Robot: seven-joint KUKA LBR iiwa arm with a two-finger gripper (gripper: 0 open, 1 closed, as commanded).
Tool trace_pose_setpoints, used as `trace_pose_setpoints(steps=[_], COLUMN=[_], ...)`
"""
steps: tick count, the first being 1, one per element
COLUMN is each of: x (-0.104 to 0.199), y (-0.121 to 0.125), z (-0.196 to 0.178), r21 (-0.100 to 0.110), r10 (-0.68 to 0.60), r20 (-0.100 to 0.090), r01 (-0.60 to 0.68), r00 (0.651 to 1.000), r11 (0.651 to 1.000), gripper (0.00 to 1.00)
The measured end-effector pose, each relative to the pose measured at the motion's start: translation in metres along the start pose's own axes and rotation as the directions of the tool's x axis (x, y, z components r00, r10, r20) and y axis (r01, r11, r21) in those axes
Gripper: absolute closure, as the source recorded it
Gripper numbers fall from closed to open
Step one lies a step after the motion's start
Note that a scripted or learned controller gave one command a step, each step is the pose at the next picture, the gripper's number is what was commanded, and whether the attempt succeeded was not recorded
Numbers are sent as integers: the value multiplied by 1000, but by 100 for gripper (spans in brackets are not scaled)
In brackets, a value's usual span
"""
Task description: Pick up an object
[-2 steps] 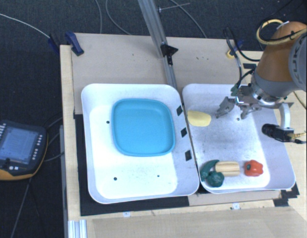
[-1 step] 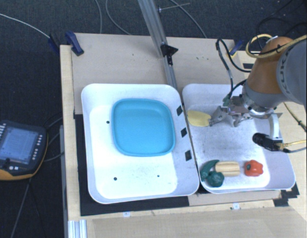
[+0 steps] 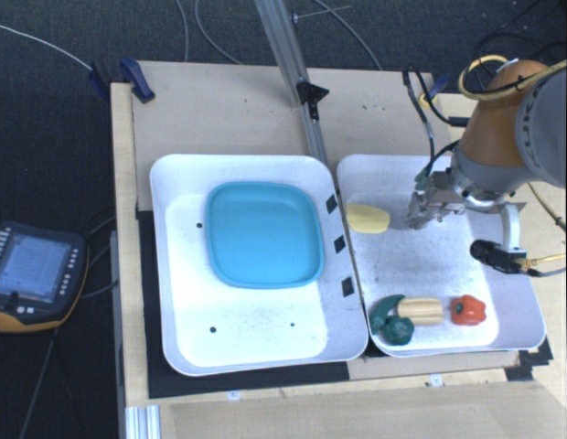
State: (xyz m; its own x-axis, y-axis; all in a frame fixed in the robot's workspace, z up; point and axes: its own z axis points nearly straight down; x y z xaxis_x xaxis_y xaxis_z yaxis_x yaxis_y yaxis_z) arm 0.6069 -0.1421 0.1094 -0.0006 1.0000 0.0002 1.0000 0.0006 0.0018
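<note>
In the right bin [image 3: 448,268] a pale yellow lemon-shaped object [image 3: 368,219] lies near the left wall. Along the bin's front edge lie a dark green vegetable [image 3: 391,319], a tan bread-like stick [image 3: 421,311] and a red pepper [image 3: 467,310]. My gripper [image 3: 422,214] hangs over the upper part of the right bin, a short way right of the yellow object and apart from it. Nothing shows between its fingers.
The left bin [image 3: 178,245] holds a square blue plate [image 3: 264,234]. A metal pole [image 3: 285,35] slants over the bench at the back, ending near the gap between the bins. Cables lie on the dark floor, and a teach pendant [image 3: 32,273] sits at far left.
</note>
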Motion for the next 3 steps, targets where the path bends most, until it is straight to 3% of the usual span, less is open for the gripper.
trace_pose_setpoints(steps=[2,3], x=[-3,-3], y=[8,8], z=[-121,-124], r21=[-4,1], r10=[0,0], r20=[1,0], r01=[0,0], r00=[1000,1000], r11=[1000,1000], gripper=[100,100])
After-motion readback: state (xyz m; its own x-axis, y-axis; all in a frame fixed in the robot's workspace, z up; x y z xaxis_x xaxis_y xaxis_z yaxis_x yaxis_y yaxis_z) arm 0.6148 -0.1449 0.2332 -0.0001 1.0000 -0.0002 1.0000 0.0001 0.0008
